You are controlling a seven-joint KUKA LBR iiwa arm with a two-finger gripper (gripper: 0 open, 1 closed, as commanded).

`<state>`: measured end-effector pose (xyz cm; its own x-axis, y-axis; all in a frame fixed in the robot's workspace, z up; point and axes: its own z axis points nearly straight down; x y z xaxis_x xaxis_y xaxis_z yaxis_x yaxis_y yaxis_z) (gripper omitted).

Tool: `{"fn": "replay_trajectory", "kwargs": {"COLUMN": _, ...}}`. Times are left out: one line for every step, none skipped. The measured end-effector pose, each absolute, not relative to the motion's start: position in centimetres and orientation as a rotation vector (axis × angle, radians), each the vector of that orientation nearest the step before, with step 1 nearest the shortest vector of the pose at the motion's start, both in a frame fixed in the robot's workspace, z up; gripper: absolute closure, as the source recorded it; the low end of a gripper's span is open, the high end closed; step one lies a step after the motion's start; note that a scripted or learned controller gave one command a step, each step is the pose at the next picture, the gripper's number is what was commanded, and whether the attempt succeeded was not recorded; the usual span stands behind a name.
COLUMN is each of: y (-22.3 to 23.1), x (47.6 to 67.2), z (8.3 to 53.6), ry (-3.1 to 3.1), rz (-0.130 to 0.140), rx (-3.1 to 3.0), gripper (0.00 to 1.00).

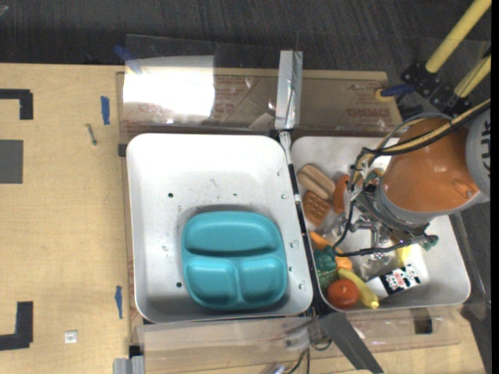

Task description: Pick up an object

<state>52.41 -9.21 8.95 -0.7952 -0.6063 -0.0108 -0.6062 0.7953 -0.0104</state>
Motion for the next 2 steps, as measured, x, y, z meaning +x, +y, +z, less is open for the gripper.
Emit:
{"fn": "replay_trajectory", "kwargs": {"y": -9.16, "x": 50.69, "z": 8.97, "ry": 2.915, "rz": -0.012, "rx": -1.13, "gripper": 0.0}}
{"fn": "replay_trajectory", "kwargs": {"y": -9.51, "x": 50.06, "z": 8.97, "ry": 2.936, "rz": -0.01, "rx": -1.072, "gripper": 0.0}}
